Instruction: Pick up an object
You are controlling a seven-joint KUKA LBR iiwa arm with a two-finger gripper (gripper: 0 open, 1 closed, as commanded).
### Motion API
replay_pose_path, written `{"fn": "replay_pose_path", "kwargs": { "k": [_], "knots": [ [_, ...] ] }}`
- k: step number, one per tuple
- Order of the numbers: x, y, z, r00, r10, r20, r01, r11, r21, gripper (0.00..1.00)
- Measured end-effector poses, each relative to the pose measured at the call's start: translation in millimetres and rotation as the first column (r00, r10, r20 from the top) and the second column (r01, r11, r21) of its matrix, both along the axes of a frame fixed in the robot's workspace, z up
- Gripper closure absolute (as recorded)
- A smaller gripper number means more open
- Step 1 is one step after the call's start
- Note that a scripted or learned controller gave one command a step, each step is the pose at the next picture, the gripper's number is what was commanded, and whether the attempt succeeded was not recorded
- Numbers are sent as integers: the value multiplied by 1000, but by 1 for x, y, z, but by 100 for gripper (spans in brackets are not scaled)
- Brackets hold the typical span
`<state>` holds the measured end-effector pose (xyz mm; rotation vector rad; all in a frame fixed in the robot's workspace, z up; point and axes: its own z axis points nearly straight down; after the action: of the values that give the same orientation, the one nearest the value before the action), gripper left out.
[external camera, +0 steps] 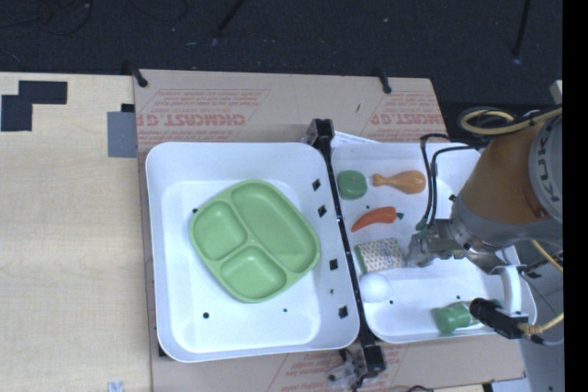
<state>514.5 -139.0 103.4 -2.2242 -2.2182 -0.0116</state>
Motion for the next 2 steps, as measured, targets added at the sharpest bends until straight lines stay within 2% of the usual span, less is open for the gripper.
{"fn": "replay_pose_path", "kwargs": {
  "k": [1,2],
  "knots": [
    [6,-2,62,1000,4,-2,-4,1000,-6,100],
    [4,-9,107,1000,3,-3,-3,1000,-6,100]
  ]
}}
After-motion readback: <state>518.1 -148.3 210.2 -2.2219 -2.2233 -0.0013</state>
